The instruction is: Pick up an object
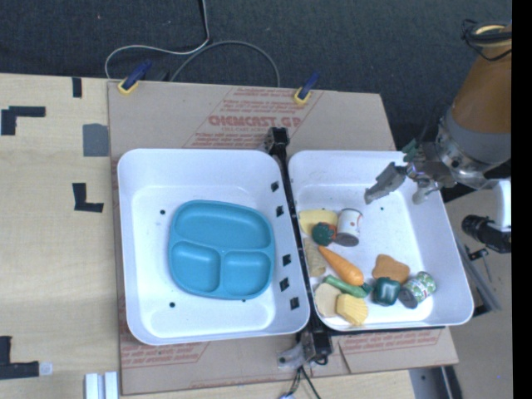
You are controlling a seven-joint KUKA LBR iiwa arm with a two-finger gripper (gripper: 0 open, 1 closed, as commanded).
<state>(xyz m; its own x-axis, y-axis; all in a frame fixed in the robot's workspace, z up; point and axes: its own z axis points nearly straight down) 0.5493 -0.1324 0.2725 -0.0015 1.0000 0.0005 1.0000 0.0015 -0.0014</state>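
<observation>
Camera view — gripper (pixel 401 182) hangs over the right bin (pixel 440 248), fingers spread and holding nothing, above the carrot (pixel 342 264).

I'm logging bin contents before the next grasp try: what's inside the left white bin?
The left bin holds one blue divided tray, lying flat, its three compartments bare. The bin floor under the tray is covered, so anything beneath it cannot be seen.

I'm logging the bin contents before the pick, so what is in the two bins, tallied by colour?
Blue: 1, the divided tray
Orange: 2, carrot and brownish-orange piece
Yellow: 2, slice and corn
Green or teal: 3
White can: 1
Silver-green can: 1
Total: 10
</observation>
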